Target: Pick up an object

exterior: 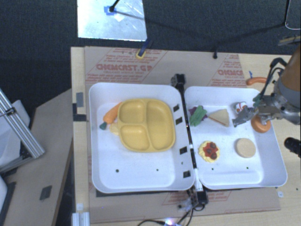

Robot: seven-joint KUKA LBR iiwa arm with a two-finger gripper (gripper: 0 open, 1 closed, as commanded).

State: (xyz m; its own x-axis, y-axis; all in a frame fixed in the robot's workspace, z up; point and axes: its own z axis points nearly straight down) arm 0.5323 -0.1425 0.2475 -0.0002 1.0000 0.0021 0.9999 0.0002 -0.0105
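2 shallow white bins sit side by side on the desk (80, 140). The left bin (108, 178) carries a yellow plate (143, 125) with 3 compartments. An orange carrot (111, 113) with a green tip lies against the plate's upper left edge, tilted.

The right bin (225, 179) carries several small things. A green leafy piece (197, 115) with a purple part beside it lies near the bin's upper left corner. Just to its right is a tan wedge (219, 117). Lower down, a small round pizza (209, 150) with red topping lies near the bin's left wall, and a pale round cookie (245, 148) lies to its right, well apart from it. A small red and white thing (240, 107) sits near the top of the bin, next to the hand; I cannot tell what it is.

The grey arm (288, 91) reaches in from the right, above the right bin's upper right part. The hand (241, 119) points left, between the tan wedge and an orange round piece (261, 124) at the bin's right edge. I cannot tell whether the hand is open or closed, and nothing shows between its tips.
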